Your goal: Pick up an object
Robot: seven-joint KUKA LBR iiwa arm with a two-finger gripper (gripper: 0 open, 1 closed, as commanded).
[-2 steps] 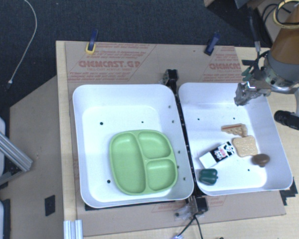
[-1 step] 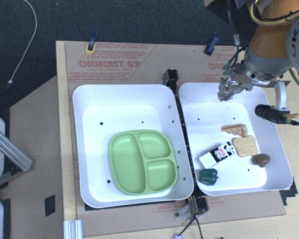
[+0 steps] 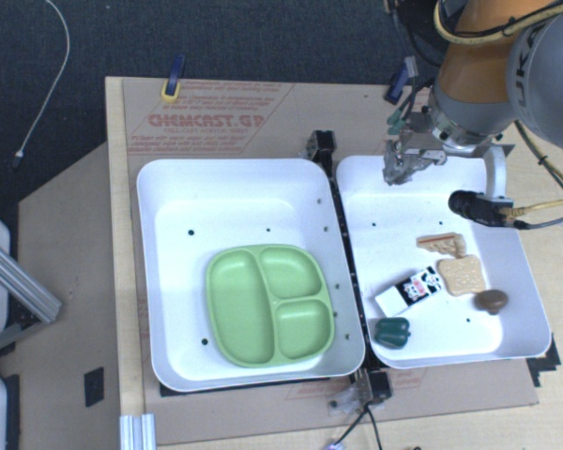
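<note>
The gripper (image 3: pixel 402 169) is hanging over the far left corner of the right bin (image 3: pixel 516 345), its metal fingers pointing down with nothing showing between them; whether they are spread or closed I cannot tell from this slant. Behind it the grey arm (image 3: pixel 544 54) with its orange band (image 3: pixel 488 26) is reaching in from the right. Nearer the camera in the same bin, well apart from the gripper, a cracker-like piece (image 3: pixel 441 245) and a tan toast slice (image 3: pixel 463 275) are lying, with a brown oval object (image 3: pixel 493 300) beside them, a small white box (image 3: pixel 408 292) and a dark green pepper-like object (image 3: pixel 391 331). The left bin (image 3: pixel 169 204) is holding a green divided tray (image 3: pixel 267 304).
</note>
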